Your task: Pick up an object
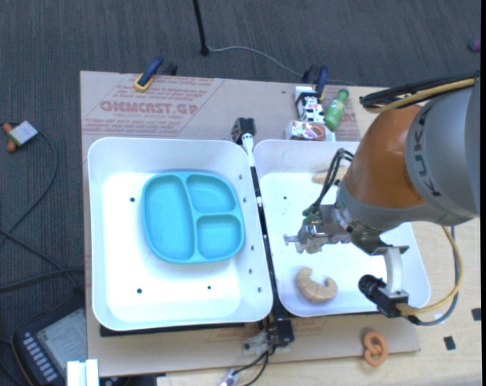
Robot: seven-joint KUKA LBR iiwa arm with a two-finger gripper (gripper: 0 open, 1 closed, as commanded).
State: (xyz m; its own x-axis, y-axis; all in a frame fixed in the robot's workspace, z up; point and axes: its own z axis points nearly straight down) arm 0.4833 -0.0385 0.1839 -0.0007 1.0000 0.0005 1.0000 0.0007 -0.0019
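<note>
A tan, crescent-shaped croissant-like object lies near the front of the right bin. My gripper hangs over the middle of that bin, just above and behind the croissant, pointing left. Nothing shows between its metal fingers. A small tan piece peeks out at the bin's back, partly hidden by the arm's cable. A blue three-compartment plate rests in the left bin.
The grey and orange arm covers the right bin's right half. A green bottle and small packages stand behind the bins on the cardboard. An orange ring lies in front of the right bin. A black divider clip sits between the bins.
</note>
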